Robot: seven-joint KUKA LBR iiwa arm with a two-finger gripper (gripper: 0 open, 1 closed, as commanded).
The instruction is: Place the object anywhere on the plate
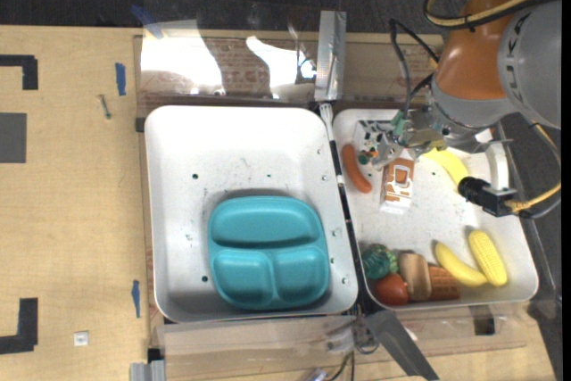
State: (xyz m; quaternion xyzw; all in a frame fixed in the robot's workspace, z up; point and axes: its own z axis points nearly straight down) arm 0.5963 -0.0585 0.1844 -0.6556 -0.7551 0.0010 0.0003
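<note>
progress: early, nothing placed | plate (268,263): teal, in left bin (169,147), I see nothing on it | objects: toy food in right bin (526,277), hot dog (355,168), carton (398,185), bananas | tool (403,131): over right bin's far end; apart or together, I cannot tell | left: grasp, carry, set down

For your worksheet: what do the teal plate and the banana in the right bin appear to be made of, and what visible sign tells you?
Teal plate: probably moulded plastic; uniform colour, soft sheen, rounded compartment ridges.
Banana: likely plastic toy food; even, glossy yellow without blemishes.
</note>
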